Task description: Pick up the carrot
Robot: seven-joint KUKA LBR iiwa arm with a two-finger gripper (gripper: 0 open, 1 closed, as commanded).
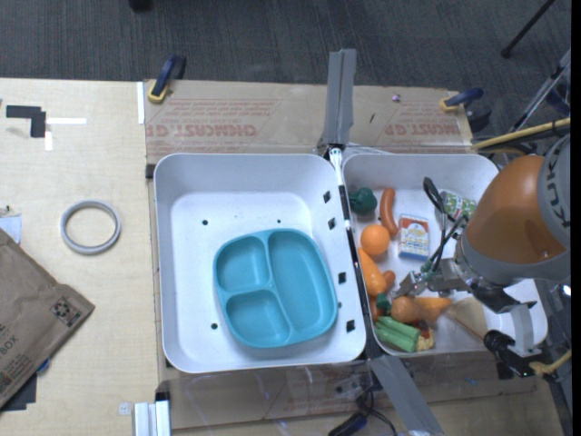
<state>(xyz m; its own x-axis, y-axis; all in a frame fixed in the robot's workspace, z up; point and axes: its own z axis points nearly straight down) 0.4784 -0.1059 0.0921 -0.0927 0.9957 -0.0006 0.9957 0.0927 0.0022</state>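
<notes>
Dark grey carpet floor (272,16) across the top, pale wooden benchtop (73,153) below it. Carries two shallow white plastic bins side by side: left bin (182,180) with a teal three-compartment plastic plate (272,284) lying flat inside, right bin (408,162) crowded with toy food. Reaches in over the right bin from the right: grey robot arm with an orange band (517,216), wrist low above the lower half of that bin. Lies there, in the lower middle of the right bin: orange tapered toy carrot (425,308), long axis roughly across the picture, thick end seemingly toward the arm, thin end toward the divider between the bins. Touches or nearly touches a green ribbed toy vegetable (398,334) just below its thin end; sits well apart from a round orange toy fruit (374,241) further up the bin. Hangs directly over the carrot's upper edge, slightly toward the thin end: dark grey claw (413,284), very close to the carrot, possibly touching. Cannot tell how far open, nor whether anything is gripped; no grasp to report. Judging from this: little sideways travel left, mainly a short descent with the closing line set across the carrot's long axis, and some risk of snagging the green vegetable alongside.
</notes>
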